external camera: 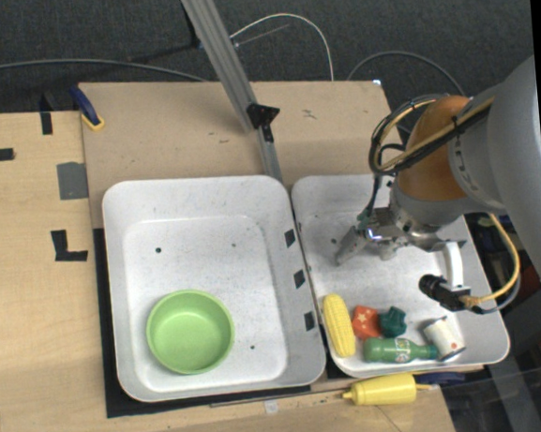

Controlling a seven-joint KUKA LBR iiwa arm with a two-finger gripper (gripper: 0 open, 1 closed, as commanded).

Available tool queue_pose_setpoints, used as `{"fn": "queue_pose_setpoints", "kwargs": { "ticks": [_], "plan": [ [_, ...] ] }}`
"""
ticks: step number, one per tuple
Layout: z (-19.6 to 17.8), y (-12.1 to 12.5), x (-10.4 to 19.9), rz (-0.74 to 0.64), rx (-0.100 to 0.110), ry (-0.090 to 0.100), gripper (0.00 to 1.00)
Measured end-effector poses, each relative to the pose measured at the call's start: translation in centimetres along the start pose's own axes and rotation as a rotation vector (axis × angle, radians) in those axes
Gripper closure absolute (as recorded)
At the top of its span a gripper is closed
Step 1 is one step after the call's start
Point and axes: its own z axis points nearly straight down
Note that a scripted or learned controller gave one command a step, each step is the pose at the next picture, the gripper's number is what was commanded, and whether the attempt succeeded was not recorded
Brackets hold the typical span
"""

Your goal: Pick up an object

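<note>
Gripper [350, 247] poised over the bare upper floor of the right bin [318, 197], with the objects clustered below it along the bin's near edge.

The fingers are seen slightly parted with nothing between them. From the gripper, the corn cob [338, 325] is found toward the camera and a little left, its long axis running roughly along the bin's left wall, tip toward the near rim. The green bottle [396, 348] is laid crosswise to the cob, just right of its lower end, cap pointing right. A downward, camera-ward shift is judged necessary before any grasp.
</note>
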Motion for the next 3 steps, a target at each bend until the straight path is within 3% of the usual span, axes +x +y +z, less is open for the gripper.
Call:
{"fn": "queue_pose_setpoints", "kwargs": {
  "ticks": [1,3],
  "plan": [
    [-1.2,0.0,0.1,-0.001,0.0,0.002,1.0],
    [-13.1,0.0,0.8,0.0,-0.007,0.001,1.0]
  ]
}}
